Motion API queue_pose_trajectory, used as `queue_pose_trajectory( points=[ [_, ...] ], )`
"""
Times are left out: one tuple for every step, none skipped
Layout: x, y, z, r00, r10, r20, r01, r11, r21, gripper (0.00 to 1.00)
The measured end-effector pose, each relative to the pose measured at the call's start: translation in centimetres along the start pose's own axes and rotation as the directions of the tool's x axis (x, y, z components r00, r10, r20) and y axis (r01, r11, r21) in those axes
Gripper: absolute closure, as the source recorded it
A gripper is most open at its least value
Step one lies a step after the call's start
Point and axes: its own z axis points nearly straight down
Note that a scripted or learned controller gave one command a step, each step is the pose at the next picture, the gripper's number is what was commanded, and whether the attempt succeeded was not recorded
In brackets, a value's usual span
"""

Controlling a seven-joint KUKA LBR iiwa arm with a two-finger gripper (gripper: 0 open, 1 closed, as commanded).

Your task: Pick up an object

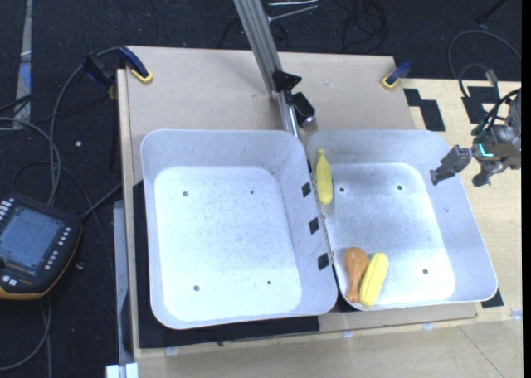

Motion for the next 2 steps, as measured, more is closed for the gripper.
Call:
queue_pose_trajectory(
  points=[
    [0.0,0.0,0.0,1.0,0.0,0.0,0.0,1.0,0.0,0.0],
    [0.2,0.6,4.5,1.0,0.0,-0.001,0.0,1.0,0.003,0.0]
  ],
)
